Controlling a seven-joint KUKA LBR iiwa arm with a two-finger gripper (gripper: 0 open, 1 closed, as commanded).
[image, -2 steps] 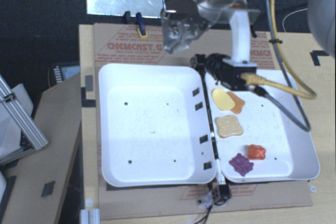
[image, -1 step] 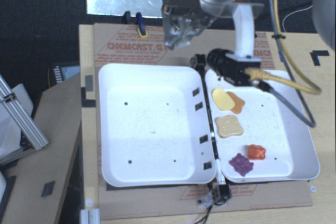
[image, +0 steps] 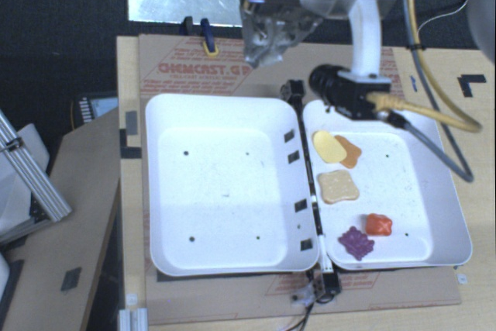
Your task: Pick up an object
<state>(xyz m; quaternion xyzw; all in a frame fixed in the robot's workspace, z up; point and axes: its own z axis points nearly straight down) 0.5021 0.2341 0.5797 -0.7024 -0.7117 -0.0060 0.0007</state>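
In the right bin (image: 434, 198) lie several small items: a yellow piece (image: 328, 146) overlapping an orange piece (image: 350, 153), a tan toast slice (image: 338, 186), a red-orange item (image: 379, 224) and a purple grape bunch (image: 356, 243). My gripper (image: 261, 50) hangs high above the bench, over the cardboard behind the left bin, far from all the items. Nothing is visible between its fingers, and its tips blur together.
The left bin (image: 221, 182) sits beside the right one, joined by a black clip strip (image: 304, 167). A blue and yellow clamp (image: 208, 39) stands on the bench's back edge. Metal rails (image: 27, 174) lean at the far left.
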